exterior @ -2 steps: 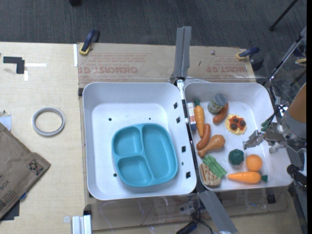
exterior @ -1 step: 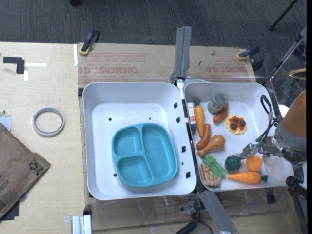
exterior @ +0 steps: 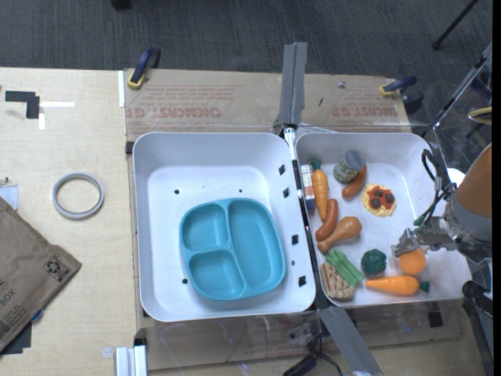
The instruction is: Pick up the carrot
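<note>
while reaching from right, hand (exterior: 412,242) hovers above carrot (exterior: 394,286)

2 white bins (exterior: 149,233); teal divided plate (exterior: 232,248); orange carrot (exterior: 394,285) with green tip, lower right; yellow, red-spotted pizza (exterior: 379,200).

I am working above a pale wooden bench (exterior: 63,272) that is sitting on dark grey carpeted floor (exterior: 235,14). A flat sheet of brown printed cardboard (exterior: 219,104) is lying across it (blue clamps (exterior: 142,66) are pinning its far edge). Light is falling evenly.
</note>
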`<action>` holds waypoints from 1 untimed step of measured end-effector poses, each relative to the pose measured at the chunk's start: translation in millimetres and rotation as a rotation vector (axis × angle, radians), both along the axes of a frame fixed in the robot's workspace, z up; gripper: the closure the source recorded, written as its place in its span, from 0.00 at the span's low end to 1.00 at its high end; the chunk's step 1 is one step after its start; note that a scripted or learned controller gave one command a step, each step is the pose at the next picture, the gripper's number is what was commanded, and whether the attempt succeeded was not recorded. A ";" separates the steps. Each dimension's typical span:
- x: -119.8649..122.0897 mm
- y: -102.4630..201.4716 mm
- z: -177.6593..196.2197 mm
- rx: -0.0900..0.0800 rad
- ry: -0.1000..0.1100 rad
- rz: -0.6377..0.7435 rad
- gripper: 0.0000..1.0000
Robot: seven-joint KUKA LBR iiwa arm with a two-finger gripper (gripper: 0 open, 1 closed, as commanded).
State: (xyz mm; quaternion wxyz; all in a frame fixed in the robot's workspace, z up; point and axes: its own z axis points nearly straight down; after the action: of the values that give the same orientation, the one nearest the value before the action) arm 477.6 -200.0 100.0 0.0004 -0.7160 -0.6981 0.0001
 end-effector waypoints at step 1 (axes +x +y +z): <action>2.6 83.6 99.5 -0.001 0.000 0.149 1.00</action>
State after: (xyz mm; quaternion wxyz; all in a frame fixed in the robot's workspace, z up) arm 480.2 -116.4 199.5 0.0000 -0.6620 -0.7495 0.0004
